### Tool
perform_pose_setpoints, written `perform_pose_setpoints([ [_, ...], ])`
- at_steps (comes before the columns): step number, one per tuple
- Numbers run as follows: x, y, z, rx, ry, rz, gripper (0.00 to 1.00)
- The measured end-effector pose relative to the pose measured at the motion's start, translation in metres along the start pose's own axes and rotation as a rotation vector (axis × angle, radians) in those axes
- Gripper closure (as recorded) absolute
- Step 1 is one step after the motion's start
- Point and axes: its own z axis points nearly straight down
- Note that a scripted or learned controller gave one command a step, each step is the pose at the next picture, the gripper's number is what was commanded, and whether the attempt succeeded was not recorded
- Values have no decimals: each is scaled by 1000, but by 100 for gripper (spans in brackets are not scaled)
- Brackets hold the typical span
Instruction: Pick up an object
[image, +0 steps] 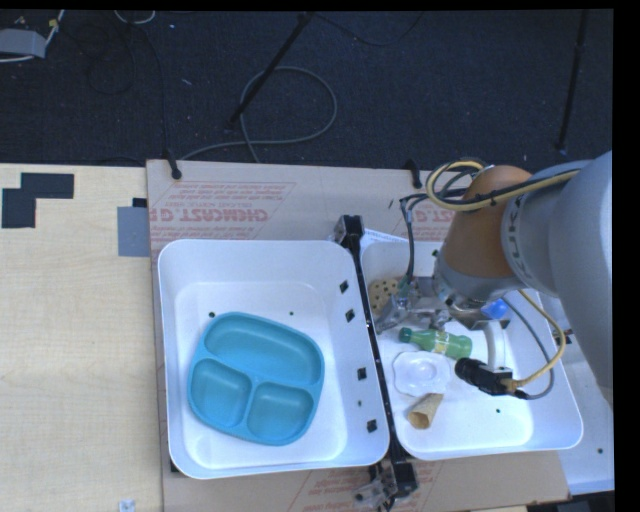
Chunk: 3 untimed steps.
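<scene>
My gripper (413, 308) is down in the right bin (560, 425), near its left side, under the grey arm and its orange band. A green bottle (438, 342) lies on its side just below the gripper, touching or nearly touching it. Left of the gripper, by the divider, sits a tan perforated disc (380, 293). A clear white round lid (419, 373) lies under the bottle, and a tan cone (425, 410) lies nearer the front. A small blue object (495, 311) peeks out beside the wrist.
The left bin (180, 270) holds a blue divided plate (257, 377). A black divider rail (365, 340) runs between the bins. The arm covers the right bin's back right part.
</scene>
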Motion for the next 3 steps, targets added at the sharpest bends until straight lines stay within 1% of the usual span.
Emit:
perform_pose_setpoints([
  [1, -2, 0, -11, -1, 0, 6, 100],
  [2, -8, 0, -73, -9, -2, 8, 100],
  [3, -9, -7, -133, -10, -2, 3, 100],
])
